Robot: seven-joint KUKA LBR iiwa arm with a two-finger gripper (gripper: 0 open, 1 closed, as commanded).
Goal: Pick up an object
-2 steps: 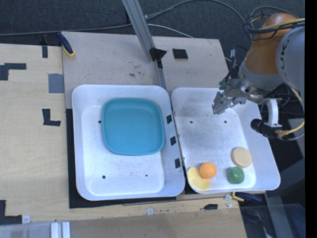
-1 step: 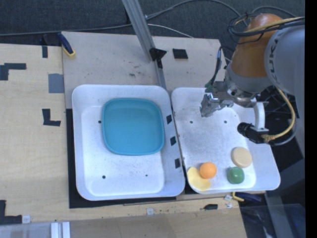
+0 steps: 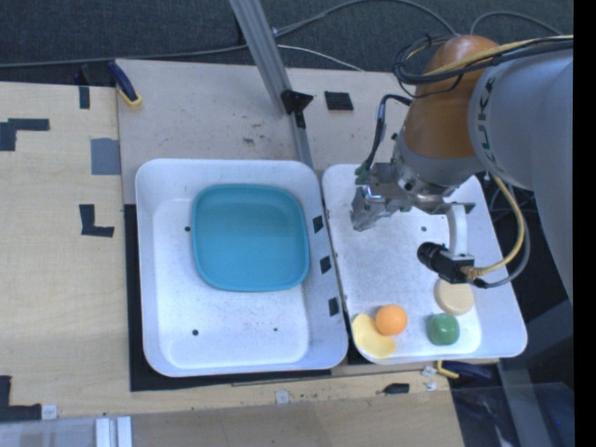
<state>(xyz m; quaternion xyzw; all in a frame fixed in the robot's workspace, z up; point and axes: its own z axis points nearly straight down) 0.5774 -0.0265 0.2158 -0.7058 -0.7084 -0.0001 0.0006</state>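
My gripper [image 3: 366, 214] hangs over the upper left part of the right bin [image 3: 410, 268], above bare bin floor. Nothing is visible between its fingers. Along the bin's front edge lie an orange ball [image 3: 391, 320] resting against a yellow piece [image 3: 369, 339], a green object [image 3: 443, 329], and a cream round piece [image 3: 454, 297] just behind the green one. All of these sit well in front of the gripper, toward the near right corner.
The left bin [image 3: 168, 277] holds a blue square plate [image 3: 250, 237]. A black cable connector [image 3: 443, 261] hangs off the arm over the right bin. A metal pole [image 3: 270, 54] slants up behind the bins.
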